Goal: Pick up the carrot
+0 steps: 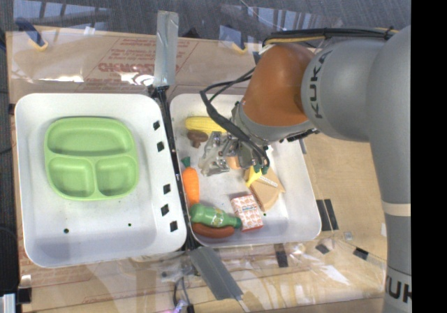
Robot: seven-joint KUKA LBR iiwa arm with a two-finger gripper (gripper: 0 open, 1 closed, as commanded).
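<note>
Grey arm's metal two-finger gripper [218,156] low over middle of right white bin [300,196]; finger spread unreadable. Small orange carrot [191,185] lies just left of it, against bin's left wall, above green bottle-shaped toy [213,216].

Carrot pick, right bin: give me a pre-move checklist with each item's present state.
1. Carrot visible, unobstructed from above: ok.
2. Carrot lies in the right bin, by its left wall: ok.
3. Gripper over the carrot: not ok, it sits up and to the right.
4. Carrot between the jaws: not ok.
5. Room around the carrot: not ok, green bottle touches its lower end.
6. Jaw opening: cannot tell.
</note>
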